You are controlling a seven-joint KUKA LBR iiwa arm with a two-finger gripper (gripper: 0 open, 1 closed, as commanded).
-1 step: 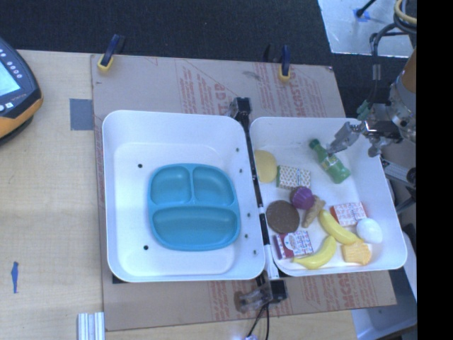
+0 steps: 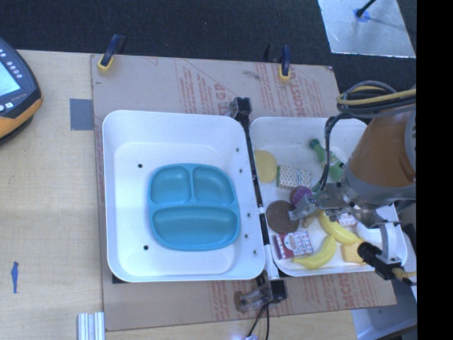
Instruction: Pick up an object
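Cardboard point(image 2: 212, 91) lines the bench under both bins, and we note red printed lettering on it, too faint and small for us to read. We observe the left bin point(image 2: 120, 190) holding a blue divided plate point(image 2: 193, 207) lying flat near its middle. The right bin point(image 2: 283, 129) holds a pale yellow disc point(image 2: 266, 166) by its left wall, a small patterned packet point(image 2: 294, 177) just beside that, a brown round piece point(image 2: 280, 216) lower down, a red-and-white labelled packet point(image 2: 294, 245) whose print we cannot read, a banana point(image 2: 316, 256) along the front edge, a second yellow piece point(image 2: 337, 229) above it, and a green item point(image 2: 317, 147) near the back.

We record the arm's orange band point(image 2: 382, 154) over the right bin, with the gripper point(image 2: 306, 207) low among the objects, next to a purple item point(image 2: 302, 193) and the brown round piece. We cannot tell how far its fingers are parted, nor whether anything sits between them.

A yellow-and-grey handheld unit point(image 2: 14, 83) with a lit screen lies at the bench's far left; its display text is illegible to us. Blue-and-yellow clamps point(image 2: 110, 52) pin the cardboard's back edge.
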